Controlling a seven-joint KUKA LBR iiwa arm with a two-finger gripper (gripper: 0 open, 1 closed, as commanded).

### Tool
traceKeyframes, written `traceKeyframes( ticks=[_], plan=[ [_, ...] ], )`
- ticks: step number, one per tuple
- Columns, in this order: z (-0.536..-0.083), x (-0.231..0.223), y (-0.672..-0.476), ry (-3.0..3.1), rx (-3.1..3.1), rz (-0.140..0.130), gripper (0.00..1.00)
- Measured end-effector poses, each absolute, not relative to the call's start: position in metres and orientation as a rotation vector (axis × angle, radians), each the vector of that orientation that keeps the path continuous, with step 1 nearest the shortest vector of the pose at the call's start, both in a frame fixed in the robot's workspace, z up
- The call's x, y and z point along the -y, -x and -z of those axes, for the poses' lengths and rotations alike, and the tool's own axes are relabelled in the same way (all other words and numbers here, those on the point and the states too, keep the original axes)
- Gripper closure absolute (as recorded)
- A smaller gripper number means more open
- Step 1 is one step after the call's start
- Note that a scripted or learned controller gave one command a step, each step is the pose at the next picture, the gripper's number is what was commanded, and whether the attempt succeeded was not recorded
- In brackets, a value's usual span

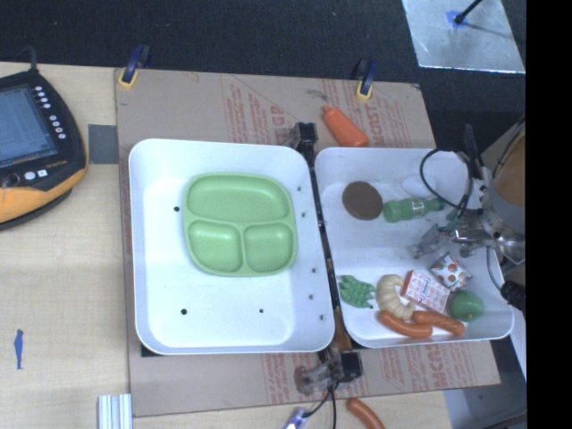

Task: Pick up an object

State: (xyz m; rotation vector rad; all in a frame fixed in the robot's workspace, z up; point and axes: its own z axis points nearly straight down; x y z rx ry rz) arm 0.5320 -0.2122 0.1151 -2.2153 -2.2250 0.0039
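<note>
You're hovering fingers [450, 236] low in right bin [375, 329], above small carton [450, 272]; finger opening impossible to tell, nothing visibly held. Next: dropping onto carton, closing.

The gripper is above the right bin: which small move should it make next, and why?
Probably lower straight down. The gripper hovers in the right bin just above the small red-and-white packet, between the green bottle and the green ball, and nothing is seen held yet.
</note>
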Motion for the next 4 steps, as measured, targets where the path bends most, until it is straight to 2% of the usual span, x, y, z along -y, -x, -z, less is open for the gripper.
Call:
traceKeyframes(
  ticks=[1, 2, 3, 4],
  plan=[
    [-0.091, 0.211, -0.526, 2.212, 2.225, -0.006, 0.0],
    [-0.092, 0.212, -0.567, 2.216, 2.225, -0.002, 0.0],
    [-0.091, 0.212, -0.527, 2.213, 2.226, -0.005, 0.0],
    [-0.092, 0.212, -0.509, 2.213, 2.227, -0.005, 0.0]
  ],
)
